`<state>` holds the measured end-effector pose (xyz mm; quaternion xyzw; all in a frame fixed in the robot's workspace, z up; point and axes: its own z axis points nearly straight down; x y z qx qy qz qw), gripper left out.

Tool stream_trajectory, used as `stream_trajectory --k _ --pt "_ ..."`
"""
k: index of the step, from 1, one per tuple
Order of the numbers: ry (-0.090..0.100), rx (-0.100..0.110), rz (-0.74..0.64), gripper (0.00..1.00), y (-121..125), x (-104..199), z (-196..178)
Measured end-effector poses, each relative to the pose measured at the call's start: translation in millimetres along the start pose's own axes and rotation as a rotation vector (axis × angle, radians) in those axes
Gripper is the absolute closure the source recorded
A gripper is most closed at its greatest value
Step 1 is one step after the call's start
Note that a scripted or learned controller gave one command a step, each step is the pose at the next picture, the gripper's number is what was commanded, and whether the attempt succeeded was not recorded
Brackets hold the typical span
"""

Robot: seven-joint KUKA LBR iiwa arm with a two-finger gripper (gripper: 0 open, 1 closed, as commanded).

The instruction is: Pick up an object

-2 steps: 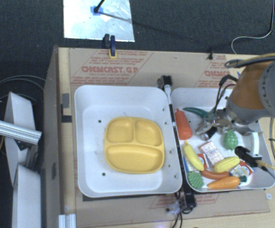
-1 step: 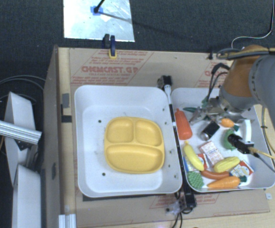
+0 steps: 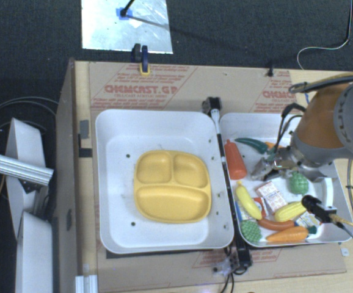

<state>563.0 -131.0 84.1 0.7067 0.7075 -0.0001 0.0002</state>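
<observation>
My gripper (image 3: 267,166) hangs low in the right bin (image 3: 268,122), near its middle, on the grey arm with the orange band that comes in from the right. It sits just right of a red-orange carrot-shaped toy (image 3: 234,159) and below a dark green chili (image 3: 251,143). A white packet with red print (image 3: 270,196) lies just below it, and a green knobbly toy (image 3: 298,183) lies to its lower right. Nothing can be seen held in the gripper.
The front of the right bin is crowded with a yellow banana (image 3: 248,201), a yellow corn cob (image 3: 289,211), a red sausage (image 3: 274,224), an orange carrot (image 3: 287,235) and a green piece (image 3: 250,229). In the left bin (image 3: 112,163) lies a yellow divided plate (image 3: 171,185).
</observation>
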Motion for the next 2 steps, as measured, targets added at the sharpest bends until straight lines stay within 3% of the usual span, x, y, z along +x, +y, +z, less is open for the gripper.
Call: stream_trajectory --k 1,2 --pt "0.0 -0.002 -0.001 1.0 1 0 -11" --pt "0.001 -0.002 -0.003 1.0 -40 95 -101"
